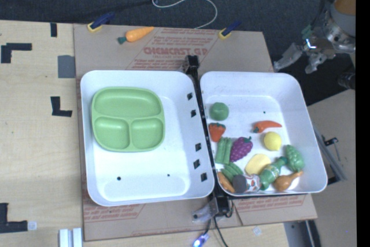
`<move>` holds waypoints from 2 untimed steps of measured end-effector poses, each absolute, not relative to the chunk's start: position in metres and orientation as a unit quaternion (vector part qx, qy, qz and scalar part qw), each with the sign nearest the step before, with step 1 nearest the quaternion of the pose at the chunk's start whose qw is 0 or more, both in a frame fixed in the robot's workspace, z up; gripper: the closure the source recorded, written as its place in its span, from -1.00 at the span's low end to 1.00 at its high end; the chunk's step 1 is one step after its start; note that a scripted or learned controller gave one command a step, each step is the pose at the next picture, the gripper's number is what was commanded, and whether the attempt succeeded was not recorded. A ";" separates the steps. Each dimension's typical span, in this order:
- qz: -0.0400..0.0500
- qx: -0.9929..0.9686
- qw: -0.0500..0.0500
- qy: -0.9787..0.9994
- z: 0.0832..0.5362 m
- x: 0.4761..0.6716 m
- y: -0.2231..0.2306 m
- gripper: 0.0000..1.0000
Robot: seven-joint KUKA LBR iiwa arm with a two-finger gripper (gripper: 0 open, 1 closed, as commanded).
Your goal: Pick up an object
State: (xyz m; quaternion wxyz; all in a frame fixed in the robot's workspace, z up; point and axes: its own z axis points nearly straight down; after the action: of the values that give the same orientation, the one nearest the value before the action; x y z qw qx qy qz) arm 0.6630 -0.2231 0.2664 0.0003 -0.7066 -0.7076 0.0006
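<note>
Looking down on a tan desk (pixel 34 142) edged by dark floor. Finding the gripper (pixel 312 49) hanging at the upper right, past the far corner of the right bin (pixel 289 85), with nothing visibly in it; not being able to tell whether spread or pressed together. Judging the likely trouble: coming down into the crowded near-right corner and closing on two toys at once, or nudging one aside, since those pieces are touching or overlapping; slipping off round, smooth ones such as the lemon (pixel 272 140) or the green ball (pixel 218 110); catching the bin wall when going for pieces lying against it, like the brown pear (pixel 286 182). Seeing easier targets lying apart: the red chili (pixel 267 125) and that green ball. Counting outward: two white bins; roughly a dozen toy foods in the right one, the pile being too tangled for an exact figure, including one bunch of purple grapes (pixel 241 148) and one broccoli (pixel 293 157); one green divided plate (pixel 128 119) in the left bin (pixel 144 188); one toy carrot (pixel 136 34) out on the cardboard; two blue-and-yellow clamps (pixel 101 21).
</note>
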 end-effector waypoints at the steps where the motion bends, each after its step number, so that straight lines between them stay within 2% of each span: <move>1: -0.005 -0.705 -0.007 -0.709 0.442 0.622 -0.181 -1.00; 2: 0.001 -0.706 -0.001 -0.708 0.441 0.623 -0.183 1.00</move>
State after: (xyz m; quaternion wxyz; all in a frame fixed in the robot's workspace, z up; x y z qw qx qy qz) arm 0.6229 -0.1826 0.4405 -0.0011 -0.7062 -0.7080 0.0008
